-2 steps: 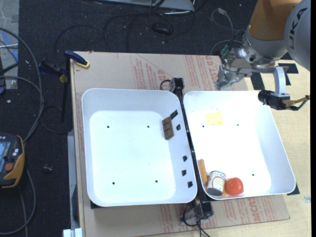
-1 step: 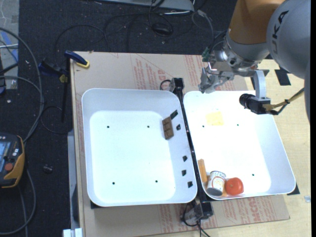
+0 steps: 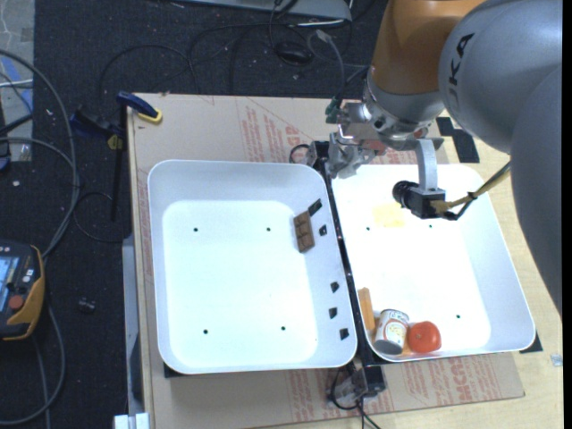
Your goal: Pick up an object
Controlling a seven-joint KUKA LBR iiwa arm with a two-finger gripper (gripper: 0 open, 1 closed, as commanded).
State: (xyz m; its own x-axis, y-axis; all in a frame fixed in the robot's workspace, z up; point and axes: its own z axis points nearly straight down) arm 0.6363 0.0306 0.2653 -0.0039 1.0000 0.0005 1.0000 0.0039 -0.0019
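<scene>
Two white bins sit side by side on the counter (image 3: 232, 119), whose tan board carries red printing too faint and skewed to read. Left bin (image 3: 179, 266): its one item is a small dark brown block (image 3: 305, 232) leaning against the right wall, with a smaller dark piece (image 3: 315, 208) just above it; what either is cannot be made out. Right bin (image 3: 465, 266): a pale yellow flat thing (image 3: 389, 215) lies near the top, hard to identify, and in the near left corner an orange stick (image 3: 365, 308), a small can (image 3: 391, 329) with an unreadable label, and a red ball (image 3: 424, 336) cluster together, the can touching the ball. The arm (image 3: 483, 52) shows part of its "KUKA" lettering, cut off by the curve. Its tool (image 3: 344, 155) hangs over the far end of the divide between the bins; whether it is open or closed cannot be told, and nothing is seen in it.
</scene>
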